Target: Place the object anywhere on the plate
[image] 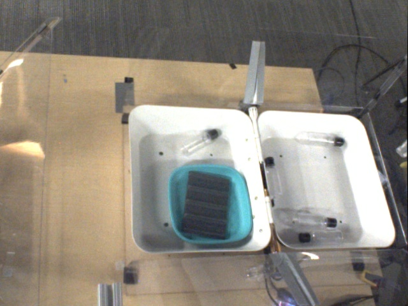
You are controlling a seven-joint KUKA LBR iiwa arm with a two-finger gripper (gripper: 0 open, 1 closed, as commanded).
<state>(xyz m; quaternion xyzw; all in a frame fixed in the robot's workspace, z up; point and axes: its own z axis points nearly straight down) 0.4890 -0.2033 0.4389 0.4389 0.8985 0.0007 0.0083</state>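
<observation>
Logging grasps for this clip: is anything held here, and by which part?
Nothing held: the dark ribbed block lies on the teal plate.

Teal plate (pixel 240 199), dark grey ribbed block (pixel 206 204), white bins (pixel 139 190), tan wooden bench (pixel 70 190)

From my console the bench (pixel 70 190) reads as pale wood with a smooth, faintly shiny top. Both bins, the left bin (pixel 143 171) and the right bin (pixel 357 190), look like glossy white plastic. The plate (pixel 241 199) is smooth teal plastic with a soft sheen. On it I see a dark grey ribbed block (pixel 206 204), matt and foam-like. The floor (pixel 159 11) beyond appears rough, dark carpet.
</observation>
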